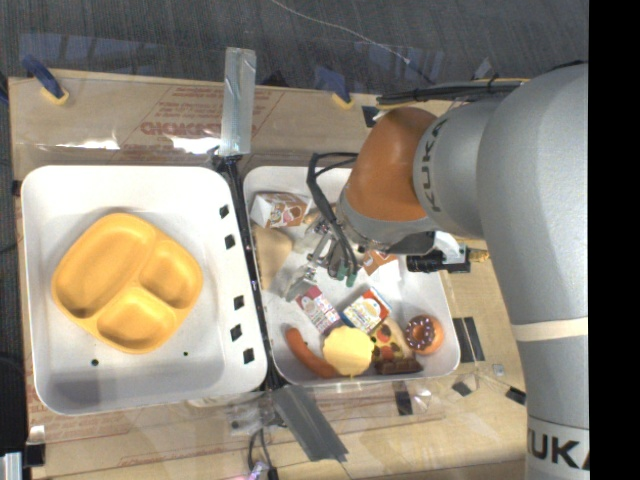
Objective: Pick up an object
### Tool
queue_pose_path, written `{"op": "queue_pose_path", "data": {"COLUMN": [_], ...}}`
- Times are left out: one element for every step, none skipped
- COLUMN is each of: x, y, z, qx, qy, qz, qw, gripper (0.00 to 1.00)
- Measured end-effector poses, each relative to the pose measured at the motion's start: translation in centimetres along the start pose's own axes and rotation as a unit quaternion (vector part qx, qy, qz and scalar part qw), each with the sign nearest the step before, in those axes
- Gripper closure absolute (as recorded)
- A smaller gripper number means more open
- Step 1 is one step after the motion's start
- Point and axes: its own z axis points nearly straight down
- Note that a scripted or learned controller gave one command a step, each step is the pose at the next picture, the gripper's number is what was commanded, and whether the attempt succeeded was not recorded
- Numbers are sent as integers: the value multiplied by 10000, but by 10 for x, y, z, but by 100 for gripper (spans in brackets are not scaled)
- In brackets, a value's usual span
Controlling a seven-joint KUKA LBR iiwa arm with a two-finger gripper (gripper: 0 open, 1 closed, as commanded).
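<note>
Gripper (312, 273): low inside the right-hand bin, near its left half, reaching down from the arm's wrist; the metal fingers are a small dark and silver cluster.
Jaws: cannot tell whether they are spread or pressed together; nothing can be seen held between them.
Directly around the gripper: a pale beige rounded object (271, 251) just to its left, and a small packet with a pink and white label (318, 309) just below it.
Other objects in the right bin: a box with a red and white printed face (280, 209) near the top left corner; a small orange and white packet (364, 312) beside the pink one; a yellow lemon-like ball (347, 350) near the bottom edge; an orange-red sausage shape (304, 354) touching the ball's left side; a chocolate doughnut with a pink centre (423, 333) at the lower right.
Right bin (445, 303): shallow, white, crowded with these small items.
Left bin (40, 298): shallow, white, holding a yellow tray with three compartments (128, 281), well apart from the gripper.
Arm (500, 178): grey, with an orange band (388, 168) above the wrist, entering from the right and covering the right bin's upper right part.
Bench (130, 108): brown cardboard-like surface under both bins.
</note>
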Motion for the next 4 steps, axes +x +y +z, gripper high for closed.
{"op": "queue_pose_path", "data": {"x": [35,70,41,42], "y": [-18,-33,-14,-13], "z": [2,2,1,-8], "qx": [11,15,5,12], "qy": [30,36,13,26], "qz": [716,1709,1809,1766], "qw": [9974,9853,9835,9843], "gripper": [0,0,0,100]}}
